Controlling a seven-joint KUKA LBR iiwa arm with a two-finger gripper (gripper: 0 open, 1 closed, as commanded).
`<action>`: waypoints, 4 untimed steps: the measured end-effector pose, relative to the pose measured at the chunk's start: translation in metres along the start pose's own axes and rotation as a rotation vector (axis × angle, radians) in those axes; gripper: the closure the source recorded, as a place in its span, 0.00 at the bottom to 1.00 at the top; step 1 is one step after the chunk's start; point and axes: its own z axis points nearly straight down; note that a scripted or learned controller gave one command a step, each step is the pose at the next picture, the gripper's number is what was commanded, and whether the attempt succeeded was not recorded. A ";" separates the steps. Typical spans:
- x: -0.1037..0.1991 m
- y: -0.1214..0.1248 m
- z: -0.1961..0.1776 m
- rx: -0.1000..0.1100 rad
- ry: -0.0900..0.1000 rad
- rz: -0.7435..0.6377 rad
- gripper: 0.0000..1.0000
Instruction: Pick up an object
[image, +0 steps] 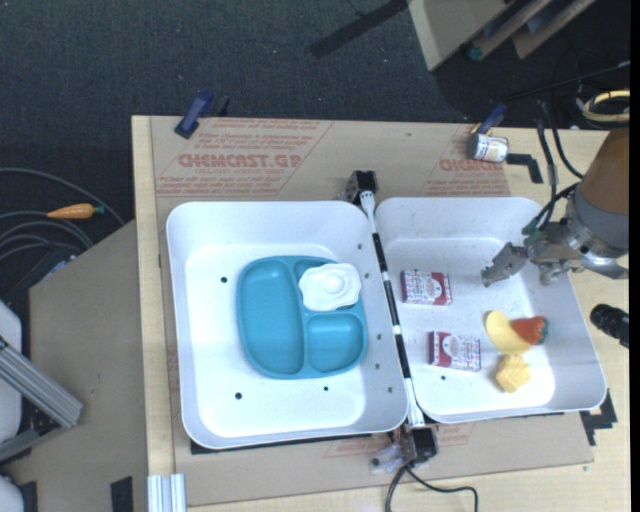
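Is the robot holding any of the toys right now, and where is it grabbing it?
No, nothing is held. The tool hangs over the right bin, open, with no toy between its fingers.

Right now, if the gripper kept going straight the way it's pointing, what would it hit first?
The gripper points left and slightly down, toward the upper red-and-white packet in the right bin. That packet looks first in line, though its height above the bin floor is unclear.

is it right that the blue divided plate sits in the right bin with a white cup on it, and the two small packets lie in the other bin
Not quite. The camera view shows the blue divided plate in the left bin, not the right, with the white cup on it. The two small packets lie in the other bin, the right bin.
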 end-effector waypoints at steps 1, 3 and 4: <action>0.012 0.064 0.103 0.000 0.000 0.000 0.00; 0.012 0.065 0.092 -0.003 -0.001 -0.001 0.00; 0.012 0.065 0.082 -0.005 -0.001 -0.002 1.00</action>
